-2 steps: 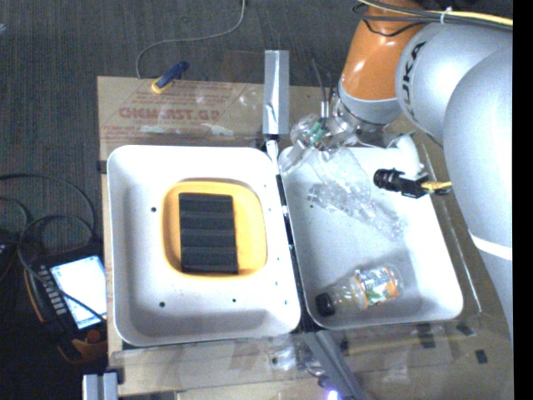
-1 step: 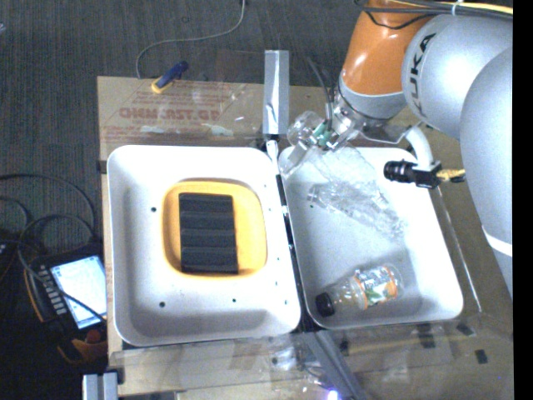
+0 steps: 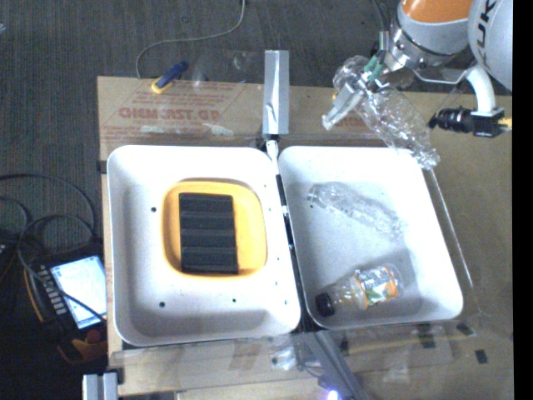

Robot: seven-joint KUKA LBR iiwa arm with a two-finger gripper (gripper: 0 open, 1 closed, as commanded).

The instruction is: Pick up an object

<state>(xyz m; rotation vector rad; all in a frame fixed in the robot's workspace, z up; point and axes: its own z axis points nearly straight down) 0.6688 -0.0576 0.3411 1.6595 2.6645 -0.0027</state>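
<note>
Clear bottle (image 3: 396, 119) beside gripper (image 3: 366, 77), above right bin (image 3: 445, 248).

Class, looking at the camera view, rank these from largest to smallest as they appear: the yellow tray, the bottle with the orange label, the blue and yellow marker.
1. yellow tray, clearly largest.
2. bottle with the orange label.
3. blue and yellow marker, smallest; it lies farther from the camera, though the gap looks too wide to matter.

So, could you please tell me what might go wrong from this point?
The clear plastic bottle hangs tilted beside the gripper above the right bin's far rim; if it slips, it may land outside. The other clear bottle and the orange-labelled bottle lie on their sides and could roll.
</note>
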